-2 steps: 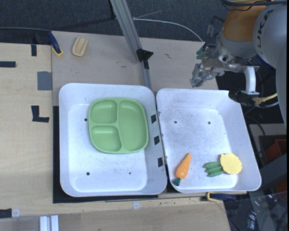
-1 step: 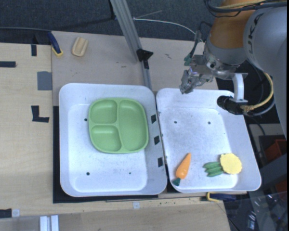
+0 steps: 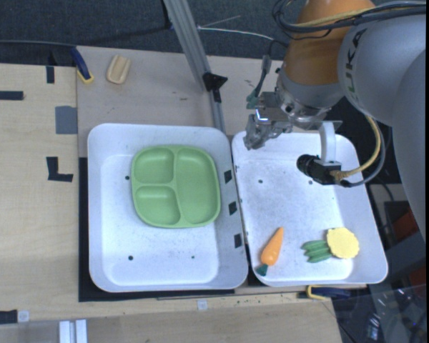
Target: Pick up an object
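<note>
Orange carrot [image 3: 272, 246] and yellow corn [image 3: 342, 243] lie untouched, near end of right bin [image 3: 365, 191]; claw [image 3: 259, 136] at far-left corner, state unclear, pick not started.

We see the grey arm [image 3: 386, 56] reaching in from three o'clock, its orange band [image 3: 325, 31] high toward one o'clock. The wrist angles down toward nine o'clock, and the pincer [image 3: 257, 136] hangs at its end, pointing downward; its grip we cannot make out.
</note>
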You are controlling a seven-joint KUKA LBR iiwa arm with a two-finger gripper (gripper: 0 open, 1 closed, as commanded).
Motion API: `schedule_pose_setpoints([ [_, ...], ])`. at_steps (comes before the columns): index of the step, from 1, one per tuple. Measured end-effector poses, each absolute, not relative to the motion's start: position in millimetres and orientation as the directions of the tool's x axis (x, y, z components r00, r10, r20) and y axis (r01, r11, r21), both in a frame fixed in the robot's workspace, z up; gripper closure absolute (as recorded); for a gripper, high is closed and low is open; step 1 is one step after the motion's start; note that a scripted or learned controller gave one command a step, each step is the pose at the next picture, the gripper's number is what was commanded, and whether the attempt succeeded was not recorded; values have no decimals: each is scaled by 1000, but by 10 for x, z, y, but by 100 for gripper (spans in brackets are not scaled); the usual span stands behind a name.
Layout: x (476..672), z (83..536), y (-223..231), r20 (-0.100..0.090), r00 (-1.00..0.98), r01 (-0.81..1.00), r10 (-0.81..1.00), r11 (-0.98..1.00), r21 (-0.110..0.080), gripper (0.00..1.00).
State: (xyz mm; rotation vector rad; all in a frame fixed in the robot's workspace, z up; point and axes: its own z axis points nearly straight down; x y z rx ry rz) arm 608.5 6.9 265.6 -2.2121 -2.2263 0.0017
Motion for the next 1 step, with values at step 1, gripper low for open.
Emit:
schedule_pose_setpoints([
  [1, 5860, 2445, 564, 1, -6, 1000, 1000, 6, -5, 100],
])
